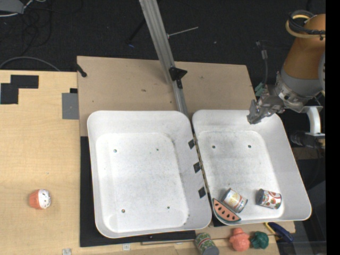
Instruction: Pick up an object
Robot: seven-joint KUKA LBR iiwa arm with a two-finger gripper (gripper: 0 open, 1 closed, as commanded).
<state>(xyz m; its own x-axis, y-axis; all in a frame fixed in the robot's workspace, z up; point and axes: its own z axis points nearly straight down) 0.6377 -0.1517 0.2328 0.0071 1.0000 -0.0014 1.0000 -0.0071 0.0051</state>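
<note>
Above right bin's (297, 195) far corner, gripper (256, 114) angled down

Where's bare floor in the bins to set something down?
The left bin floor looks bare wall to wall. The right bin is free from the gripper corner down past mid-floor. Its near edge is crowded: watermelon slice, tin can, small can.
</note>
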